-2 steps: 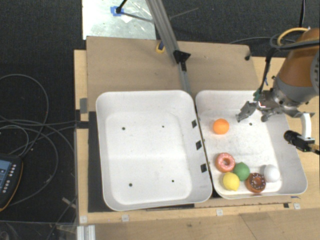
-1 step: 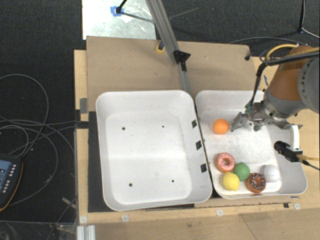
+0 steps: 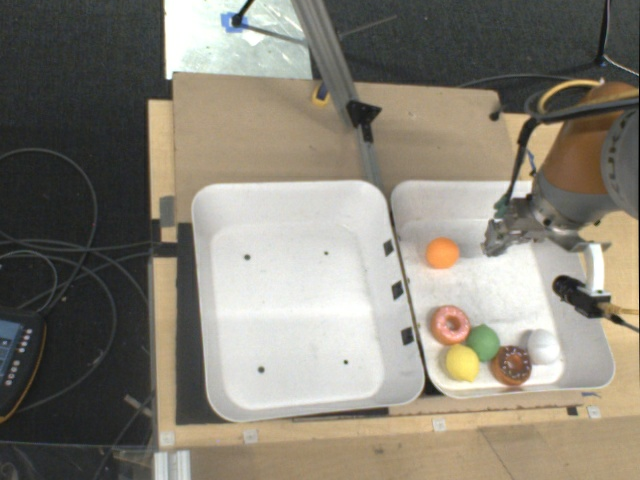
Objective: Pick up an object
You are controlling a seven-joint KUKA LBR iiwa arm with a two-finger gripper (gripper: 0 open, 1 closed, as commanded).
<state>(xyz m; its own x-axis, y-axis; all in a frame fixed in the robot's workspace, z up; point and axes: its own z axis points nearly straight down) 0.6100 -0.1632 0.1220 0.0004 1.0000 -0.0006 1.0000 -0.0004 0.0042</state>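
While the arm leans in from the right of the camera view, the tool (image 3: 499, 238) hangs over the upper part of the right bin (image 3: 500, 198), just beside the orange ball (image 3: 442, 253), which lies alone on the bin floor to the tool's left, apart from it. Whether the tool is open or closed, I cannot tell; from this slant it is a dark cluster under the wrist, and nothing visible sits in it. Lower in the same bin, five things crowd the near corner: a pink-iced donut (image 3: 451, 323), a green ball (image 3: 484, 342), a yellow lemon (image 3: 462, 363), a chocolate donut (image 3: 514, 365) and a white ball (image 3: 543, 347), packed touching or nearly so. The left bin (image 3: 290, 203) shows bare floor. Now the risks, as I judge them: the orange ball is round and free, so a descent slightly off centre could nudge it and send it rolling toward the divider. Going for the cluster instead risks pinching two items at once or jamming against the bin wall. The bench (image 3: 300, 133) itself looks harmless.
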